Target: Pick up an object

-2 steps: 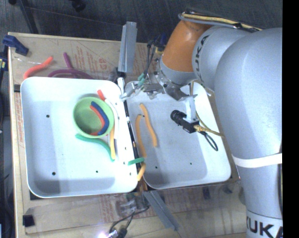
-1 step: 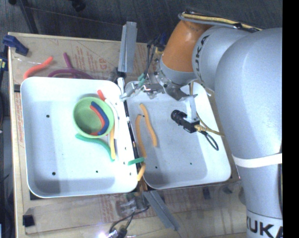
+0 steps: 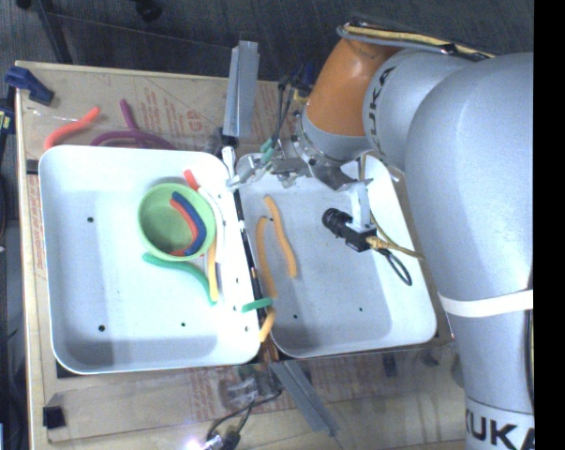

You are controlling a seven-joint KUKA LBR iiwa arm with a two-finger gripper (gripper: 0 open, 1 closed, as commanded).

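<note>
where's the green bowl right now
The green bowl sits in the left bin, toward its upper right, with red and blue curved strips inside it and a yellow strip just to its lower right, near the divide between bins.

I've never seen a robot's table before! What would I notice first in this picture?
First, the huge grey arm with its orange band, filling the right side and reaching over the right bin. Next, the bright green bowl in the left bin, with red and blue curved pieces inside it. You'd also spot the orange strips lying in the right bin near the divide.
</note>
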